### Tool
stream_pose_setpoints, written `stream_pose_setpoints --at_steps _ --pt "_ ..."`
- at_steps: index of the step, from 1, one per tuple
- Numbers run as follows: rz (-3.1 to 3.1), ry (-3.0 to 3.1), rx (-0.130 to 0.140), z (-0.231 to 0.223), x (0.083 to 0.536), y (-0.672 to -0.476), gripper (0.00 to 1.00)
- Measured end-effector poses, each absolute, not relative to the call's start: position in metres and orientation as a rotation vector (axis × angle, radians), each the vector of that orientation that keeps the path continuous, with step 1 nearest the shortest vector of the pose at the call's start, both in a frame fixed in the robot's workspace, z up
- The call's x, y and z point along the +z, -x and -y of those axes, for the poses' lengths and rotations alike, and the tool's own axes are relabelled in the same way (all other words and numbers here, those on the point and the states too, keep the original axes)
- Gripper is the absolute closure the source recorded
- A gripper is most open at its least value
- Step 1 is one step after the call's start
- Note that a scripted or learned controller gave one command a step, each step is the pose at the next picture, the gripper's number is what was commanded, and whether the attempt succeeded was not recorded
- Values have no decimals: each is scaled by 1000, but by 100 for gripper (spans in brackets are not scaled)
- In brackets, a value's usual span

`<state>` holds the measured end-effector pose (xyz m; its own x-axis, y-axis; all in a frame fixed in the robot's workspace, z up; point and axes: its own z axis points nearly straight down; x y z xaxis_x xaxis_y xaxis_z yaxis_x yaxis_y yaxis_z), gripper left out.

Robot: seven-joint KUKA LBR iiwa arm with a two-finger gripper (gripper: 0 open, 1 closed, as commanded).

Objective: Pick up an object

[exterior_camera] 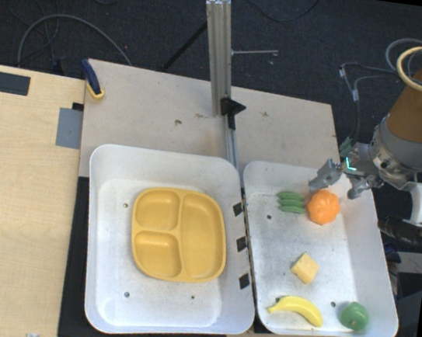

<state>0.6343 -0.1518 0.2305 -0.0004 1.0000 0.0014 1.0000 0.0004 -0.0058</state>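
We hover over the orange, ready to drop on it.

Our gripper (pixel 342 178) hangs with its fingers spread and nothing between them, just above the far end of the right bin (pixel 385 264), where the orange (pixel 323 207) lies touching the green pod (pixel 291 202). To do this well, we judge we should centre the jaws on the orange, keep the left finger off the pod, descend straight, and close only once both fingers straddle its widest part.
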Motion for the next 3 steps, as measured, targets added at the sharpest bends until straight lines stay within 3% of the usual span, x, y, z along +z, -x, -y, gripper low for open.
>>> stream_pose_setpoints --at_steps 1,3 --pt "2220 2219 2 152 232 -635 0" --pt "2218 2219 6 152 133 -622 0"
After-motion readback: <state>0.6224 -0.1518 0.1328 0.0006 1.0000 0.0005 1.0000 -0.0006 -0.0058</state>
